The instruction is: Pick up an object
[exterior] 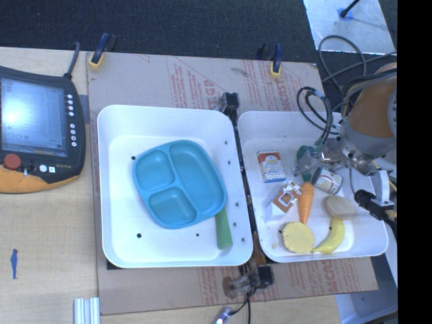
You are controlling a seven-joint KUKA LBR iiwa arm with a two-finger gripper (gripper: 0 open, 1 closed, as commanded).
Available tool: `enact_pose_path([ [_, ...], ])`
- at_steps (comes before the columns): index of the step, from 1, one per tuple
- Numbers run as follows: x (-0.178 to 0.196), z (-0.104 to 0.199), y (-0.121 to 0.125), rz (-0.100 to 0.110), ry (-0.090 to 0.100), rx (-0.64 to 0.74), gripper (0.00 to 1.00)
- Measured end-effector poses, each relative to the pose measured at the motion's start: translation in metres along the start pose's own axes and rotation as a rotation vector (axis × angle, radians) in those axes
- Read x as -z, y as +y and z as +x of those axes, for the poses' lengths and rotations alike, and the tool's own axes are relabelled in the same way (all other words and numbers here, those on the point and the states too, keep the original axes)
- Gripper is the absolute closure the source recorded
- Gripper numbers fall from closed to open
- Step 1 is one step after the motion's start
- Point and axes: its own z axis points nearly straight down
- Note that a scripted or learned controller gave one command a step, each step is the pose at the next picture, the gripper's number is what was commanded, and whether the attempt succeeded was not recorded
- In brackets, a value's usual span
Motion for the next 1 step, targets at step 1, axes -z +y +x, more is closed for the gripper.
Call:
enact_pose_path([
  [1,0.0103,-0.0009,0.0,0.001,-0.001,0.001,1.0],
])
